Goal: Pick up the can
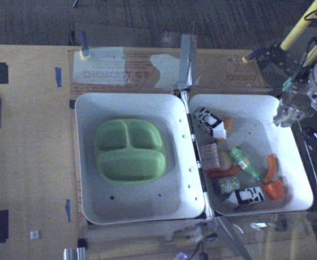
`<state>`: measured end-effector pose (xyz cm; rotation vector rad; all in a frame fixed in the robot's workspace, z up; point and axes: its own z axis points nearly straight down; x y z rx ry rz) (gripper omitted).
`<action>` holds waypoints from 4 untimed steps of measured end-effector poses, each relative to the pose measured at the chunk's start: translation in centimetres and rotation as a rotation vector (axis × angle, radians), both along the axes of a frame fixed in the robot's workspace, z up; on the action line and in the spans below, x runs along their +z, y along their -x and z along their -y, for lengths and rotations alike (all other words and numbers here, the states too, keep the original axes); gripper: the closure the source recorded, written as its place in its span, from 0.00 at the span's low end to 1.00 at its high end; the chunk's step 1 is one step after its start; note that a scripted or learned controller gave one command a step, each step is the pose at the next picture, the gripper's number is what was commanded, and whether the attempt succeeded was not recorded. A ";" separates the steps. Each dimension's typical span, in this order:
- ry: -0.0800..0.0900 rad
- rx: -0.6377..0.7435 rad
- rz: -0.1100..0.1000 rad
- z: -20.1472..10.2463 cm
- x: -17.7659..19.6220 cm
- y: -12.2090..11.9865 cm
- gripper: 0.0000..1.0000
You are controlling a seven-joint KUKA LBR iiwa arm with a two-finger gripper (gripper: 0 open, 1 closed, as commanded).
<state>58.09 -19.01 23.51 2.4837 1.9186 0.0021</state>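
The can (228, 184) lies in the right bin (256, 108); the tool's (286, 114) state I cannot tell.

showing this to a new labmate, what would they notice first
Probably the big green divided plate, alone in the middle of the left bin. Next, the clutter in the right bin: a green bottle, orange and red pieces, two black-and-white cartons, and the small can near the front. The gripper sits over that bin's far right rim.
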 end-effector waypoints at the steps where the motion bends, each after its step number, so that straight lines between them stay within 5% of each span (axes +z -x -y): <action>1: -0.002 0.103 -0.004 1.5 1.2 6.0 1.00; 2: 0.000 -0.103 -0.001 0.6 20.0 -3.3 1.00; 3: -0.001 -0.069 -0.003 -3.8 18.5 0.4 1.00; 4: -0.002 -0.379 -0.002 -13.6 18.7 -8.6 1.00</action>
